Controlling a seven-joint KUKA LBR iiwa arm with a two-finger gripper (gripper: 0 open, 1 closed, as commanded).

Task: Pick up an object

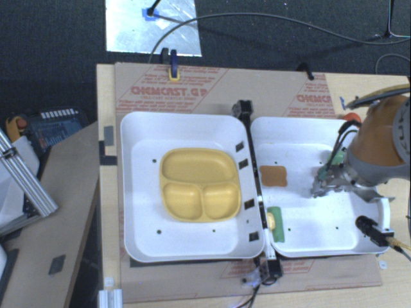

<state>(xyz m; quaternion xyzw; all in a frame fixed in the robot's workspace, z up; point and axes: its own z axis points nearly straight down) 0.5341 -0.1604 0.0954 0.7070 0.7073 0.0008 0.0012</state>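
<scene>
— Looking down, we see the gripper (319, 190) low over the right bin (302, 239), don't we?

— We do. We see nothing between its tips.

— And the things to pick?

— We spot a brown pad (273, 176) and a green block (277, 224) near the divider. A yellow tray (198, 183) fills the left bin (141, 191).

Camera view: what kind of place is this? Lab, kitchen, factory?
Most likely a robotics lab bench: two white bins fixed on a board, a grey arm with an orange band reaching in, loose cables on dark carpet.
</scene>
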